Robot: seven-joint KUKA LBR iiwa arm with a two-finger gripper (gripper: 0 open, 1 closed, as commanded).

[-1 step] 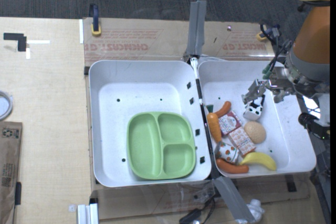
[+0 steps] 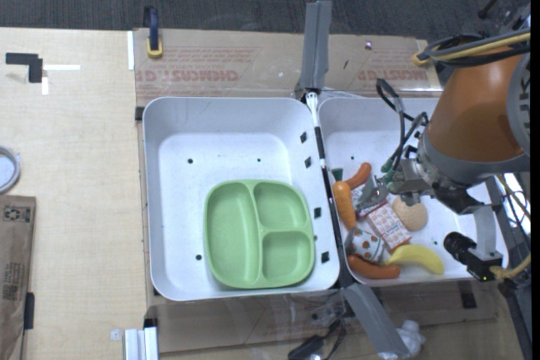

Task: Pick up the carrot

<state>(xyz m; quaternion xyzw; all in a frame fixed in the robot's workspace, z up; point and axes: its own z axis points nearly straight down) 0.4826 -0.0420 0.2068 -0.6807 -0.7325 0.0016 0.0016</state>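
Observation:
The carrot is a short orange stick lying along the left wall of the right bin. My gripper hangs low over the bin's middle, just right of the carrot and close beside it. The grey arm with its orange band comes in from the right and covers the bin's right half. From this angle I cannot make out anything held in the gripper.
Around the carrot lie a reddish sausage, another sausage, a banana, a red-and-white packet, a spotted piece and a tan round piece. The left bin holds a green divided plate.

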